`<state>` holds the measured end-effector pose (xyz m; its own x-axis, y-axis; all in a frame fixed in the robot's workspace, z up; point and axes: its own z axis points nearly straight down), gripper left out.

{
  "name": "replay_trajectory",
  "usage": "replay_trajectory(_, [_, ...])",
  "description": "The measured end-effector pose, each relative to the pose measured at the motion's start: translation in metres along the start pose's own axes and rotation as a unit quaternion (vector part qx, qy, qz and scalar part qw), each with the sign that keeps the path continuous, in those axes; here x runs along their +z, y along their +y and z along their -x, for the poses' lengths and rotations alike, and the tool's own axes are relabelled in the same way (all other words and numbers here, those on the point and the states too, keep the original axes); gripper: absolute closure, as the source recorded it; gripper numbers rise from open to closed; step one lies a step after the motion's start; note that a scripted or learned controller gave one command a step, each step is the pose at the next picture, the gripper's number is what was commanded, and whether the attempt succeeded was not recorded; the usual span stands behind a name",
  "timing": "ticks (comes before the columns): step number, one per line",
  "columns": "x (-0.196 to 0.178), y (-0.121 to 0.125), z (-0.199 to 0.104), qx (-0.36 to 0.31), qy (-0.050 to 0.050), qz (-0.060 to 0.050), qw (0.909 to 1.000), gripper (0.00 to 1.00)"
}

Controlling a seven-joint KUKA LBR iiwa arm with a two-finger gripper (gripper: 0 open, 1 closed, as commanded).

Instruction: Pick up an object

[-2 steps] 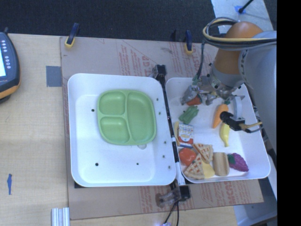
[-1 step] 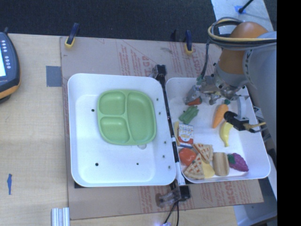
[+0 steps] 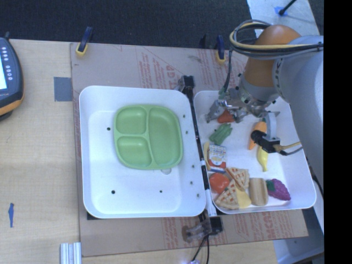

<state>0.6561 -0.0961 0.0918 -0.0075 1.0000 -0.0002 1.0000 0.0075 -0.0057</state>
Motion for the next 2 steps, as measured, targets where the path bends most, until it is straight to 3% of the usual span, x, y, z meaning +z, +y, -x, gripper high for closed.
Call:
replay_trajectory(1, [-0.001,0.0,0.038,0.003,-0.001,0.002,1.0,0.0])
replay_trajectory(2, [0.0,0.0,0.022,0.001,0.0,0.001,1.0,0.0])
